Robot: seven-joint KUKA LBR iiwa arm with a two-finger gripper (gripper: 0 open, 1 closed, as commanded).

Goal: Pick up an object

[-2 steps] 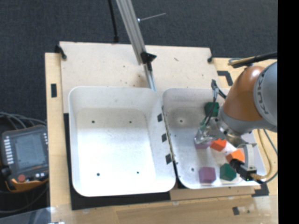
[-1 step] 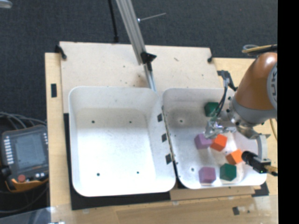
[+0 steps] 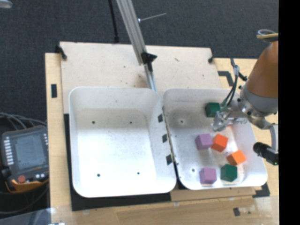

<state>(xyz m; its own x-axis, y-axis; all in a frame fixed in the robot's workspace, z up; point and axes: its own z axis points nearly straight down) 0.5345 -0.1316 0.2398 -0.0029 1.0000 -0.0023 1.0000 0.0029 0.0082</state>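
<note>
several small foam-like cubes are seen in the right shallow white bin (image 3: 187, 184): a dark green cube (image 3: 212, 109) near the far wall, a purple cube (image 3: 203, 141) touching an orange cube (image 3: 219, 143) in the middle, a second orange cube (image 3: 236, 157), a second green cube (image 3: 228, 173) and a second purple cube (image 3: 207, 175) near the front rim. the left shallow white bin (image 3: 77, 125) is alongside.

the main risk is judged to be a glancing descent: the metal two-finger gripper (image 3: 221, 121) is placed between the dark green cube and the purple and orange pair, so a cube may be nudged aside rather than straddled. because those two cubes touch, a finger could land on top of one or both could be pushed together.

the grey arm with its orange band (image 3: 265, 76) is reached in from the right, wrist bent down over the far half of the right bin. whether the gripper is released or clenched cannot be told, and no cube is seen held in it.
</note>
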